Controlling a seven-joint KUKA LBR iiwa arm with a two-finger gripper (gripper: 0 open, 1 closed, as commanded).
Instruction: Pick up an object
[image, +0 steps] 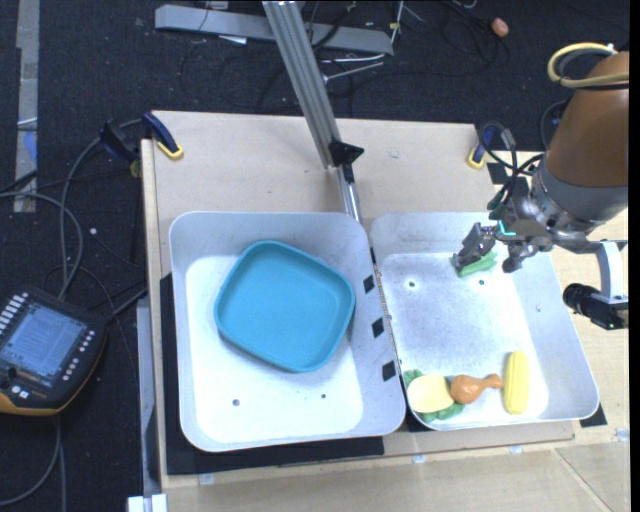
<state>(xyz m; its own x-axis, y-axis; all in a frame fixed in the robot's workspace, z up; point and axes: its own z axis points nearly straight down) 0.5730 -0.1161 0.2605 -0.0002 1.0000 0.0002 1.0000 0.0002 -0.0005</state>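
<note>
- My two-finger gripper (490, 250) hangs over the far part of the right white bin (560, 330), and a small green soft-looking object (476, 264) sits right at my fingertips. It looks pinched between them, though the view is too coarse for me to be sure how much of it I have.
- I judge the hold to be shallow. If I have only an edge of the green piece, it may slip out as I rise, or swing and drop back into the bin.
- I cannot tell whether the green object is off the floor or just touching it. If it drags on the bin floor, a sideways move could pull it free.
- The bin's far wall is just behind me. A lift that drifts that way risks knocking my wrist or the green piece against the rim.
- Well away from me, at the bin's near edge, lie a yellow corn-cob-shaped toy (515, 381), an orange drumstick-shaped toy (472, 385) and a pale yellow round piece on a green leaf (432, 394), bunched close together. They are no hazard to the lift. If I lose my grip, they make crowded fallback targets.
- Farther off, in the left white bin (190, 300), a blue square plastic plate (285, 305) lies flat. It would be hard for me to pinch.
</note>
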